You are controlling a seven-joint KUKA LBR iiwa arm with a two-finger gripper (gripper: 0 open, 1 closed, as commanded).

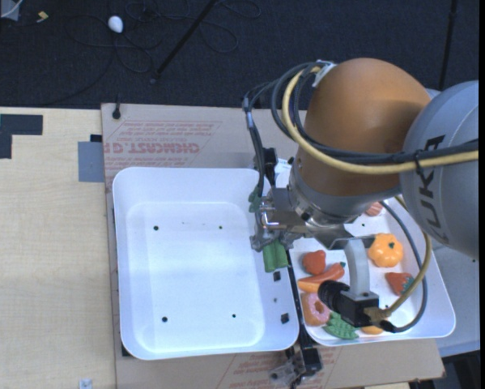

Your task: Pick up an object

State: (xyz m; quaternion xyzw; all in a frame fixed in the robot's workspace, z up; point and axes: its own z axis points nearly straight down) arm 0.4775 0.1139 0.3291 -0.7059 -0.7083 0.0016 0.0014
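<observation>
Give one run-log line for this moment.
gripper: over seam of left white bin and right white bin | small green block: at gripper tip, grasp unclear | right bin: holds orange pumpkin toy

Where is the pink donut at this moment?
In the camera view the donut lies in the right bin, near its lower-left corner, just below the carrot and above the green toy.

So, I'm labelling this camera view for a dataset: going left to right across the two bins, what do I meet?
Left white bin → green block → pink doughnut → orange pumpkin.
</observation>
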